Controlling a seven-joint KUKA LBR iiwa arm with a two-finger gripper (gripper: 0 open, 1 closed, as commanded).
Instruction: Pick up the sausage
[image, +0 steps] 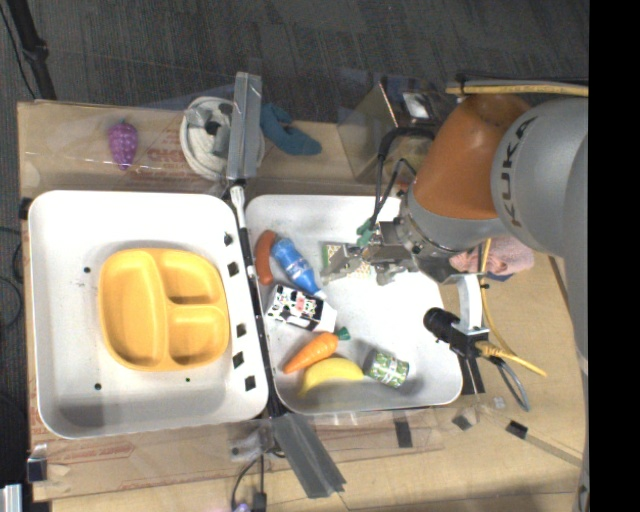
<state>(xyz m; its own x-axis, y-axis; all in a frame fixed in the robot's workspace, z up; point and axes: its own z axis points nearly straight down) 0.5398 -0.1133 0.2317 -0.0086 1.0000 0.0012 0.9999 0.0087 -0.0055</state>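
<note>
Sausage (264, 256) first: you find it at the left edge of the right bin (420, 395), lying upright against the dividing wall, reddish brown, with the blue bottle (295, 264) touching its right side. Working from the bottom of the frame upward, you meet the yellow banana (332, 373) with the green can (386, 368) just beside it on the right, then the carrot (311, 351) slanting above the banana, then the black-and-white card box (297, 307) under the bottle. Your gripper (362, 258) hangs over the middle of the right bin, right of the bottle and apart from the sausage; nothing sits between its fingers, and whether they are spread or closed you cannot tell. In the left bin (60, 400) rests the yellow divided tray (165, 305). Past the bins, at the upper left, lies a purple toy (123, 142).
</note>
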